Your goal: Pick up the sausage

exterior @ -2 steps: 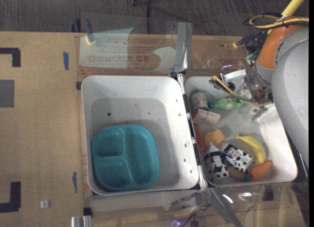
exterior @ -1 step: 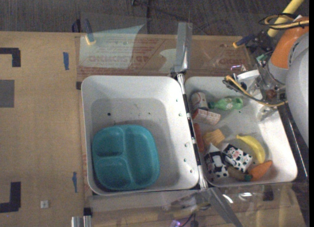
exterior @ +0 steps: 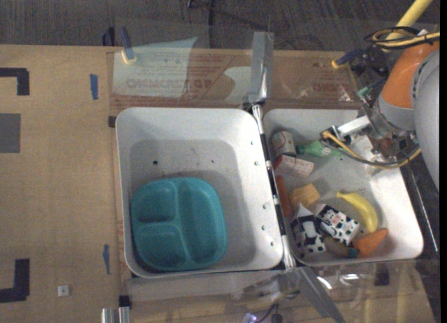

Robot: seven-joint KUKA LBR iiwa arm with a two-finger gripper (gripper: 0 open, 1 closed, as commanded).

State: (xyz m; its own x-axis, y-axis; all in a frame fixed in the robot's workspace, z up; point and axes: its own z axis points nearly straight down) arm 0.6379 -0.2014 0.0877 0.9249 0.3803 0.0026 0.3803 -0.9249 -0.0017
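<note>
You find the sausage (exterior: 281,199) lying along the left wall of the right bin (exterior: 412,206), a reddish-brown length just beside the divider, near the middle of the frame. Nothing grips it; it rests on the bin floor, so the pick is not yet made and the whole lift is left to do.

Around it, note the crowding. A pale card packet (exterior: 296,167) sits just above it, a yellow-orange block (exterior: 305,195) just to its right, and a black-and-white patterned item (exterior: 323,228) below that. Further right lie a banana (exterior: 360,207) and a carrot (exterior: 371,241); a green piece (exterior: 316,149) sits toward the bin's upper part.

The hand (exterior: 349,131) stands at the upper right of the bin, well apart from the sausage, amid yellow cables. You cannot tell from this view whether its fingers are spread or closed. The arm (exterior: 412,94), with its orange band, enters from the frame's right.

The left bin (exterior: 140,136) holds a teal compartment tray (exterior: 178,223) at its lower left. Both bins rest on a brown cardboard-covered desk (exterior: 52,175) marked with black and blue tape. A clear plastic sheet (exterior: 181,70) lies above the bins. Beyond, dark carpet (exterior: 84,0) runs across the top of the frame.

In my judgement, the wall beside the sausage leaves little room for one finger.
</note>
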